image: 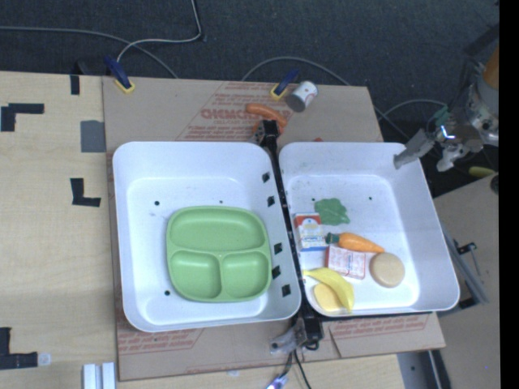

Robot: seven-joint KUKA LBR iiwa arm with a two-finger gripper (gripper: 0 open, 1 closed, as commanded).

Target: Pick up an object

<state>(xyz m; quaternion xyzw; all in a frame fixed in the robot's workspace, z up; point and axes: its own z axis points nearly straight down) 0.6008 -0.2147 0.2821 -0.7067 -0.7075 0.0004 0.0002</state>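
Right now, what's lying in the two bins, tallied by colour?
Green: 2, divided plate, leafy piece
Yellow: 1, banana
Orange: 1, carrot
Tan: 1, round piece
Red-and-white: 2, carton, packet
Total: 7

Red print on cardboard sheet (219, 112) under bins, upside down from my camera; reads roughly "CHUNCHA...", letters too blurred for me to confirm. More red print on cardboard front edge (381, 324) below right bin, illegible. Small carton (310, 232) in right bin: red-and-white label, text too small. Packet (346, 261) beside it: red pattern, nothing readable. No numbers or signs legible.
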